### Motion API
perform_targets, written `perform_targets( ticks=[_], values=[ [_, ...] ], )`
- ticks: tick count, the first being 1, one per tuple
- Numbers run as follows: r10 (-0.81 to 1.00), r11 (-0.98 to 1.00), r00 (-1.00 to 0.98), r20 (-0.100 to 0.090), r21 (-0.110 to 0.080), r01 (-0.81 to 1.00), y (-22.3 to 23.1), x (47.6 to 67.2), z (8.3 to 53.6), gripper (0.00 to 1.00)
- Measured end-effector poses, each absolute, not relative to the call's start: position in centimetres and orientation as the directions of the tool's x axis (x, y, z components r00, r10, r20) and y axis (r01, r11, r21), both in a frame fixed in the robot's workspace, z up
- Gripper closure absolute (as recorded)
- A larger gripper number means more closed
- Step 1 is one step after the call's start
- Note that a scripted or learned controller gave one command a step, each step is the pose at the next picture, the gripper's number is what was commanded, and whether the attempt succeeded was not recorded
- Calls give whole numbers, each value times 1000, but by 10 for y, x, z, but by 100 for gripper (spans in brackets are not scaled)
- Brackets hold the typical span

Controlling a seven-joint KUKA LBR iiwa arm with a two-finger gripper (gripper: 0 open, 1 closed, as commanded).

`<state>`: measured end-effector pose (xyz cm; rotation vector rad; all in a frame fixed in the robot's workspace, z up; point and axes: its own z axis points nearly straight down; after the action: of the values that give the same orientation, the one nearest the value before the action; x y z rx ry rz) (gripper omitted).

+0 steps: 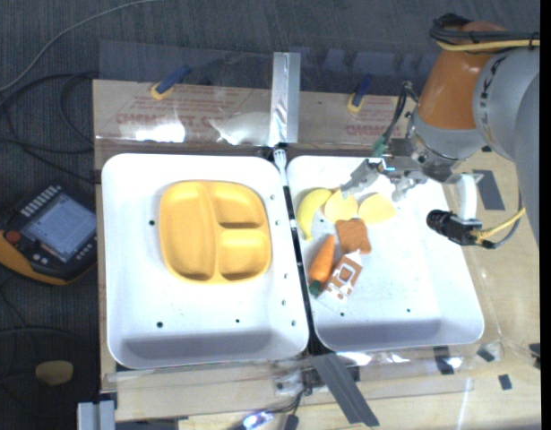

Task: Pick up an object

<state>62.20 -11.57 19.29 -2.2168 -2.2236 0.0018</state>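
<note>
Gripper (380,183) is hovering over the right bin (436,303), jaws standing apart, gripping nothing. Pale yellow slice (375,209) is sitting just below the fingertips, banana (309,208) further left of them. Orange-brown block (353,235), carrot (322,260) and small printed box (344,278) are lying below-left. Yellow divided tray (212,229) is sitting well left in the left bin (132,312).

Dark grey ribbed carpet floor (69,70) surrounds the bench, crossed by thin black cables (42,83). An orange-edged handheld control pendant with grey screen (44,231) lies at left.
</note>
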Motion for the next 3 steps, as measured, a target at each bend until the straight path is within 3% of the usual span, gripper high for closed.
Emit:
perform_targets(
  ticks=[1,2,3],
  values=[
    [1000,6,-6,2,-3,1000,-114,622,201,100],
    [1000,5,-5,2,-3,1000,-115,622,201,0],
    [989,148,-148,-2,4,989,-127,608,92,0]
  ],
)
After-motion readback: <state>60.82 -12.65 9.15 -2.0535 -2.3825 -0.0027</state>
